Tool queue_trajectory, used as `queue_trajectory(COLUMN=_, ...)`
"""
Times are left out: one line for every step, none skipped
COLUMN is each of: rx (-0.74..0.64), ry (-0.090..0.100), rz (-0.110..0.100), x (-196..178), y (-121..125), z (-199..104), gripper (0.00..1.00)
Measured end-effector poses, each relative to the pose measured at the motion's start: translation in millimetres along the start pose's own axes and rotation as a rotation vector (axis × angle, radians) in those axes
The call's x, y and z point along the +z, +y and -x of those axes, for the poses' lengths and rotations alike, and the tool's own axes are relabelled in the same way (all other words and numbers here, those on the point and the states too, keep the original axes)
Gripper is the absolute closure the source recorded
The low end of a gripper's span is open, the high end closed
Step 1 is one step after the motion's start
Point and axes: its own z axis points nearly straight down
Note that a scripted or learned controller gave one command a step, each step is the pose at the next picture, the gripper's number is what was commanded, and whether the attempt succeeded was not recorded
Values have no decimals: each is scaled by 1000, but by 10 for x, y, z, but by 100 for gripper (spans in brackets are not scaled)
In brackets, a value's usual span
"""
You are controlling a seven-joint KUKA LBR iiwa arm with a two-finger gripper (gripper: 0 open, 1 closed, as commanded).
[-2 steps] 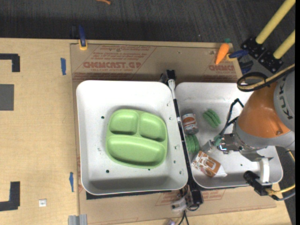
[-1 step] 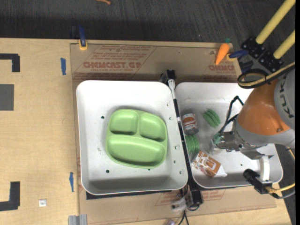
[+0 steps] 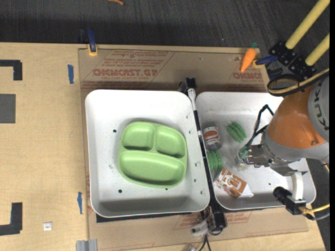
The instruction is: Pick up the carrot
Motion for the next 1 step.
queue_trajectory(rx=0, ry=-1, rz=2, x=-97, y=9, z=-1, gripper=100)
